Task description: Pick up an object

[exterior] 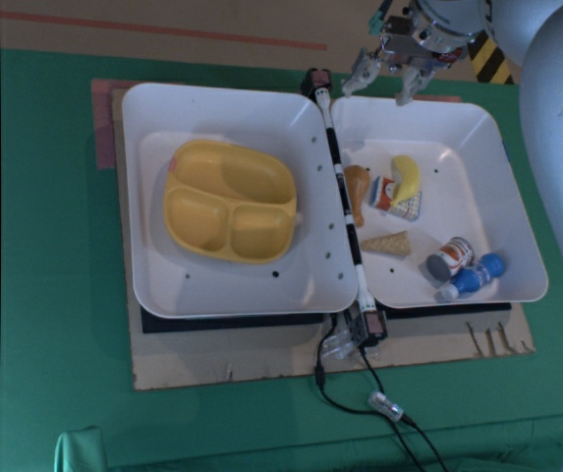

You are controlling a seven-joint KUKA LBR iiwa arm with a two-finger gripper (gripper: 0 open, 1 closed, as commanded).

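My gripper [380, 84] hangs high over the far edge of the right bin [478, 131], its two fingers spread open with nothing between them. Below it in that bin lie a yellow banana [406, 177], a small printed box [397, 199], a brown drumstick-shaped toy [358, 191], a tan cone-shaped wedge [388, 244], a red and white can [450, 259] and a blue and white bottle [472, 279]. All of them rest on the bin floor, well apart from the gripper.
The left bin [163, 116] holds a yellow divided tray [230, 201]. A ridge with black and white marks [340, 180] separates the bins. Cables [360, 382] trail off the front of the bench onto the green cloth.
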